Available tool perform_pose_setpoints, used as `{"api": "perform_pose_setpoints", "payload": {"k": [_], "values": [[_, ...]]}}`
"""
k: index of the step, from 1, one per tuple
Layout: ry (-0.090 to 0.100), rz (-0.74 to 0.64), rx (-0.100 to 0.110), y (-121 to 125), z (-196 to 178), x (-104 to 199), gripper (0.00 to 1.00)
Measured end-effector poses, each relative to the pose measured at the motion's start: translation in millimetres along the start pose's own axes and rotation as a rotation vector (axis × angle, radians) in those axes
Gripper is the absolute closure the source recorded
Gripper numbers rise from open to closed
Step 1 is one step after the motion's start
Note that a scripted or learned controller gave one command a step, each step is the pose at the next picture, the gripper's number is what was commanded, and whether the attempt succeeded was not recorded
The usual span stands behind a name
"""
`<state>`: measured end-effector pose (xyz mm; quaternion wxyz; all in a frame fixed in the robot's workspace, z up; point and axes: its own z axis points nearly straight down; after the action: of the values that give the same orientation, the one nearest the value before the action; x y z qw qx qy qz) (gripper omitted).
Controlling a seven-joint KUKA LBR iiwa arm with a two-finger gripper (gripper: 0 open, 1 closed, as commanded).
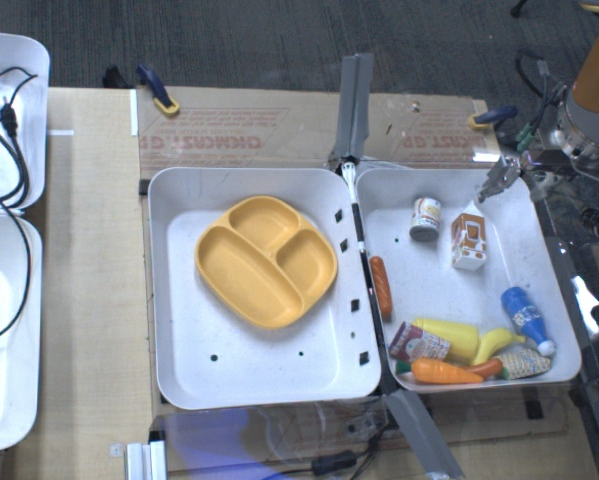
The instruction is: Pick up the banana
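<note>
Banana waits at the near edge, pincer parked at the far corner

Starting at the left of the table (89,268), the left bin (179,368) carries a yellow divided plate (267,260) and nothing that matters for this job. Cross the divider and the right bin (449,298) gets busy: a hot dog (381,286) lies along the inner wall, a small can (425,218) and a little carton (469,241) stand toward the back, and a blue bottle (526,318) lies over by the right wall. Along the near wall sits a crowded heap, and the banana (491,342) is in the middle of it, just right of a yellow bottle (447,336), with a carrot (447,372) touching below and a wrapped packet (524,364) at its right end (a tight neighbourhood, to my eye).

Further right and well toward the back, the pincer (499,178) hangs over the bin's far right corner, well apart from the heap. I can't tell from here whether it is spread or closed; nothing appears to be in it.

So the banana lies toward the near wall from the pincer, almost straight down the picture. Its long axis runs roughly left to right with a slight upward tilt at the right, so I'd guess a grip across that line would suit best.
</note>
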<state>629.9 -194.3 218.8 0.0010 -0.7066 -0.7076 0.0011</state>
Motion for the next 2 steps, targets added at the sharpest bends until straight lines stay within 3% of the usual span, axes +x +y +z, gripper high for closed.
{"api": "perform_pose_setpoints", "payload": {"k": [1,2], "values": [[-0.002,-0.009,-0.003,27.4,-58.1,19.3,0.00],[-0.006,-0.117,-0.016,-8.4,94.8,45.7,0.00]]}}
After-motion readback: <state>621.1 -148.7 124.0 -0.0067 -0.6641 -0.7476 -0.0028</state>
